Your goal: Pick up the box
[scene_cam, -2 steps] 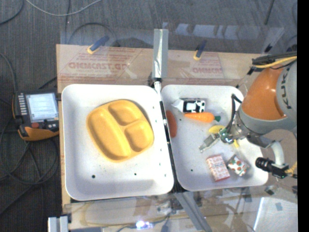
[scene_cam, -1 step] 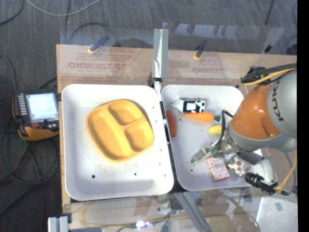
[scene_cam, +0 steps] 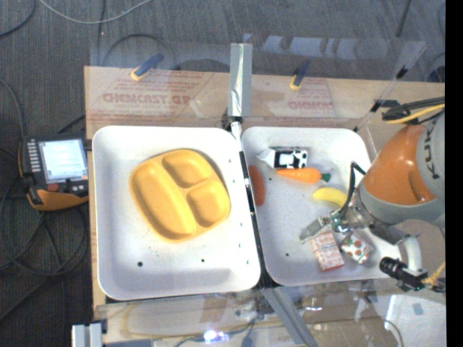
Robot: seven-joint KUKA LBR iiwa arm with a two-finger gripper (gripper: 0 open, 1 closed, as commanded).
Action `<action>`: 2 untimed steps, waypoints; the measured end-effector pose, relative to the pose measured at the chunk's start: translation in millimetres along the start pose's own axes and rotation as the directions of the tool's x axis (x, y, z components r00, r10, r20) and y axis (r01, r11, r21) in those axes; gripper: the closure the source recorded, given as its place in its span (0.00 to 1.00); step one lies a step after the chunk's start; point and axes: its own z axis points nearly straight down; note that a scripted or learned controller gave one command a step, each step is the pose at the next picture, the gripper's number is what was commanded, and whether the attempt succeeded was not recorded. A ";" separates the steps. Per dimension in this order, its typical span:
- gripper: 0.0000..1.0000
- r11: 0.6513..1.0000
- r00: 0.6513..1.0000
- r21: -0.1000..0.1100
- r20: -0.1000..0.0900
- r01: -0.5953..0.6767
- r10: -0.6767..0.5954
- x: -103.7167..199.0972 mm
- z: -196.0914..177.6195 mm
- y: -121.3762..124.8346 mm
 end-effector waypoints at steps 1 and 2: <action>0.00 0.977 0.977 0.018 0.002 -0.211 0.211 -43.3 -28.5 -8.2; 0.00 0.969 0.969 0.019 0.001 -0.246 0.246 29.4 -13.4 -1.3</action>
